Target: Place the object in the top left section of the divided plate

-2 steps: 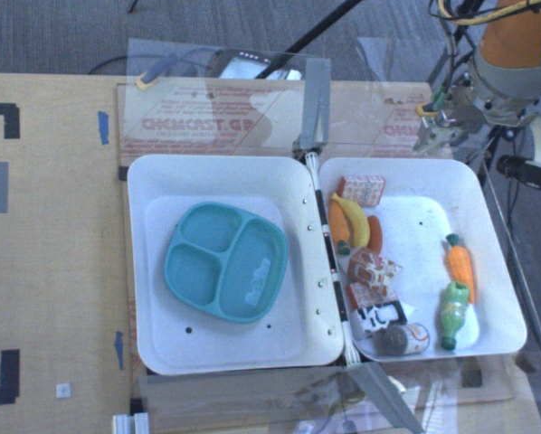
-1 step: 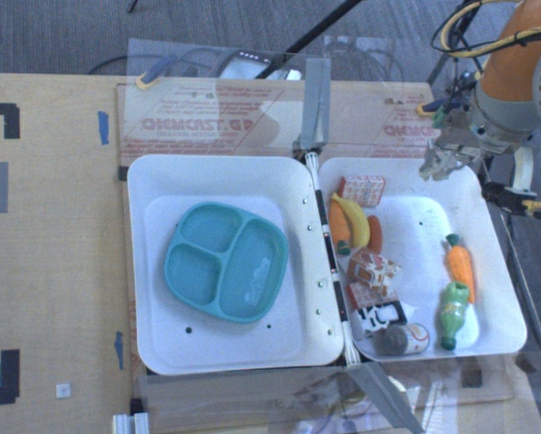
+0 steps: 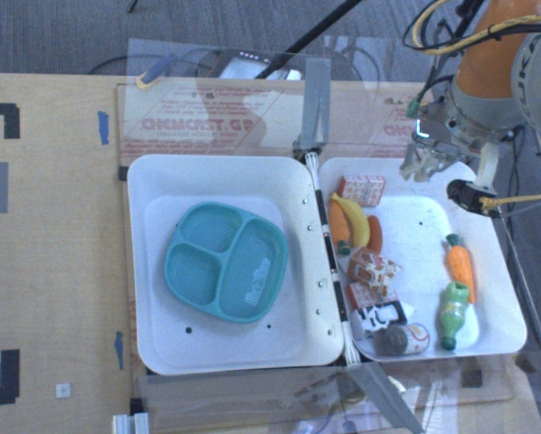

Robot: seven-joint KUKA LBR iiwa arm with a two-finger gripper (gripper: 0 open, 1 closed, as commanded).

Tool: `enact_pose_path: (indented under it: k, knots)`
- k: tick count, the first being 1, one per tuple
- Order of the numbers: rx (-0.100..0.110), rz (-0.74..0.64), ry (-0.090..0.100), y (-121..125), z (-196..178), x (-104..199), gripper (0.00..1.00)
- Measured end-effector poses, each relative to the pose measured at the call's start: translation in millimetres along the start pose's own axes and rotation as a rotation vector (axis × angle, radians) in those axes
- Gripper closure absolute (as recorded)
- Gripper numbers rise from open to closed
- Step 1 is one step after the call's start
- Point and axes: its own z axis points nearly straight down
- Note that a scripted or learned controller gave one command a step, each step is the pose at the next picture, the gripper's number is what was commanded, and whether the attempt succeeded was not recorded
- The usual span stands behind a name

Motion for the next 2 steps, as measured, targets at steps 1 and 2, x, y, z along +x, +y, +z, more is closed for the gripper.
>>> enact_pose_path:
  k: [1,2]
  knots:
    - [0.001,0.062,-0.001,9.8,68.9,17.5,1.00]
    - [-0.005,-0.122,0.000,-7.7,-23.1,77.7,1.00]
